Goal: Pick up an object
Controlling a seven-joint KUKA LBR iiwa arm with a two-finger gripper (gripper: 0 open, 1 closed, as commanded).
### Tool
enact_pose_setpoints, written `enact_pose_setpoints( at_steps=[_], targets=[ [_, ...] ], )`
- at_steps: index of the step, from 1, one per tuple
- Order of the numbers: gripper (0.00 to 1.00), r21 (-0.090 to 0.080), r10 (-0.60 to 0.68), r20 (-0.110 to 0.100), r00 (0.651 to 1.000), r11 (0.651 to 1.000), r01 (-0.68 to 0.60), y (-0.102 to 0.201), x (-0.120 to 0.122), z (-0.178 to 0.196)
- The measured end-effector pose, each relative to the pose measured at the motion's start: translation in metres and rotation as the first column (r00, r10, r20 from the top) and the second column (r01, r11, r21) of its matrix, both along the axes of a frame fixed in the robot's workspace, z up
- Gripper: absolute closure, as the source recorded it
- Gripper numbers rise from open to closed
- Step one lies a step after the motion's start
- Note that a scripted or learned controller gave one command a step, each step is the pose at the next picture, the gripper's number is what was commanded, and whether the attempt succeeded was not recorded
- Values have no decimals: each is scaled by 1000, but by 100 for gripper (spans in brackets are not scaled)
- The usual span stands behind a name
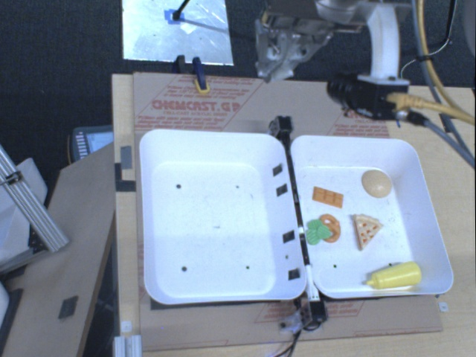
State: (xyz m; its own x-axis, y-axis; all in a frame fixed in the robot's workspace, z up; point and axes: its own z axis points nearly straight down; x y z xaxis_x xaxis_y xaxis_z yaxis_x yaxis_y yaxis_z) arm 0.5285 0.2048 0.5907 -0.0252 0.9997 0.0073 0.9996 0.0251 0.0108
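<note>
Nothing looks picked yet: the small tan egg-shaped piece [376, 183], orange cracker [328, 196], pretzel with green leaf [324, 230], wedge-shaped waffle slice [365, 230] and yellow bottle-shaped toy [393, 275] all lie in the right shallow white bin [424, 171], while the claw [277, 59] hangs high beyond the bins, its grip state impossible to tell.

Two bins side by side on bench. Right bin [428, 192] holds cracker [328, 196], egg [376, 183] behind-right of it, pretzel [325, 229] and wedge [365, 230] mid, bottle [393, 275] at front. Left bin [149, 199] beside it
</note>
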Motion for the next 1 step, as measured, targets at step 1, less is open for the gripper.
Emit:
enact_pose_setpoints(
  at_steps=[1],
  targets=[
    [100,1,4,2,1000,1000,-4,0,0,11]
  ],
)
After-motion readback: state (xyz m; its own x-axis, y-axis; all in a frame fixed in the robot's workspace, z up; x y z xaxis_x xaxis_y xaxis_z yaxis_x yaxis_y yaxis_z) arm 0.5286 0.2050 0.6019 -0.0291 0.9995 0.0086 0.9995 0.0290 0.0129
